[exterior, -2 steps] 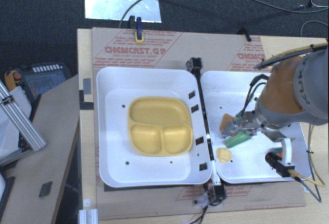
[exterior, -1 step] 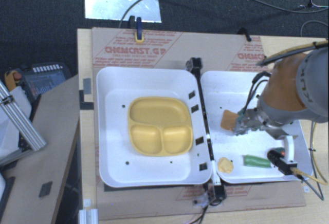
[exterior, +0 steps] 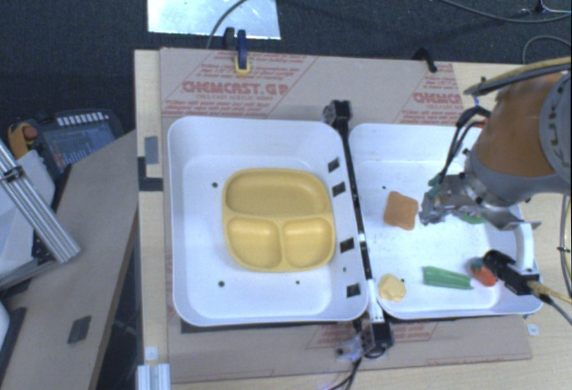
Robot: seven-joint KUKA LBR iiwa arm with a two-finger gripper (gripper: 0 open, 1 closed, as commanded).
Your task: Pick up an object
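Objects for picking lie in the right-hand white bin (exterior: 375, 200); going left to right, the left bin (exterior: 192, 227) carries just a yellow three-compartment tray (exterior: 277, 218), sitting near the middle of the bin with its single wide compartment toward the top of the frame. The two bins meet at a dark seam running down the centre of the worktop (exterior: 295, 75).

Right of that seam, a small pale yellow lump (exterior: 391, 288) lies near the lower left corner of the right bin. Above it and a little to the right rests an orange-brown block (exterior: 400, 210), roughly square, its slightly longer side running up and down the frame with a small tilt. Further right along the lower part of the bin lies a green pod-shaped piece (exterior: 447, 278), its long axis running left to right and dipping slightly toward the right, with a small red-orange piece (exterior: 483, 274) touching or just beside its right end.

The pincer (exterior: 438, 205) hangs over the middle of the right bin, under the grey and orange arm (exterior: 527, 138) that comes in from the right of the frame. Whether it is released or clenched cannot be told at this angle; nothing is seen held in it.

The orange-brown block is the nearest candidate, just beside the pincer on its left and at about the same height in the frame. The green piece lies below the pincer, a bit further off. A short shift leftward would likely put the pincer over the block.
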